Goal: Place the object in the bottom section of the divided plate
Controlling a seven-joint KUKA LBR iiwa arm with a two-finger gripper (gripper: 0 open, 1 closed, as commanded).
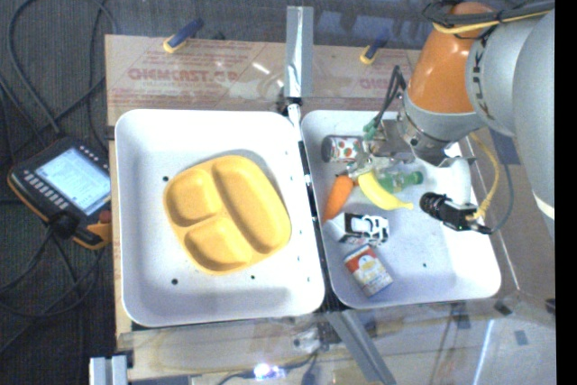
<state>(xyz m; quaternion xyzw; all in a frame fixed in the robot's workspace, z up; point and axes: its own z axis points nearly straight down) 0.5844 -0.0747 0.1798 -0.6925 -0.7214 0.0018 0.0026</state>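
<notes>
Fixed overhead camera, slanted down, both bins (135, 194)

Teach pendant (63, 185) beside left bin (135, 221)

KUKA arm (518, 59): smooth rounded pale grey casing, dark lettering partly visible on its side, 1 glossy orange band (446, 59) above the wrist. Below the band, a grey collar leads to a dark metal gripper (389, 160) assembly. Thin black cables run along the wrist; a yellow cable loops beside a black cylindrical fitting (444, 208).
</notes>
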